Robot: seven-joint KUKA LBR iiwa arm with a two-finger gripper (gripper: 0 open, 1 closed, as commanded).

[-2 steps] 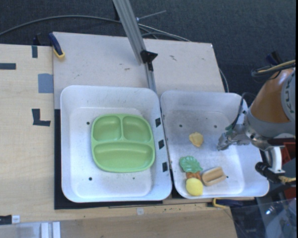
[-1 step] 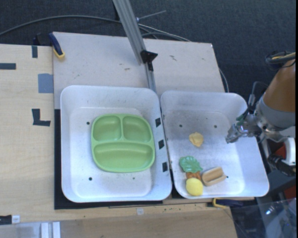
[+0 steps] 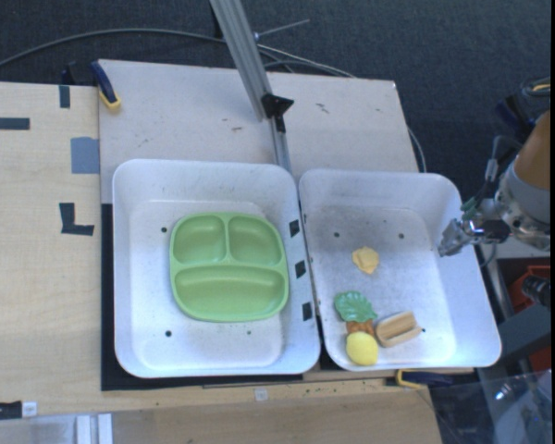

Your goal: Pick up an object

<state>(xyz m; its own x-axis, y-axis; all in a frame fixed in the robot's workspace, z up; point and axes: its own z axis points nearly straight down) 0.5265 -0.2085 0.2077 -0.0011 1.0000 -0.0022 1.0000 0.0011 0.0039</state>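
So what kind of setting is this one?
Most likely a robot lab's bin-picking bench: two white bins side by side, toy food beside a green divided plate, cables on dark carpet, and the arm's tool at the right bin's edge.

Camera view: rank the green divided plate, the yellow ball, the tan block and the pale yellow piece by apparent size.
1. Green divided plate, by far the largest.
2. Tan block.
3. Yellow ball and pale yellow piece look about alike; I won't rank them.

A robotics lab: taped bench [image 3: 37, 155], cables [image 3: 120, 37], white bins [image 3: 203, 176].
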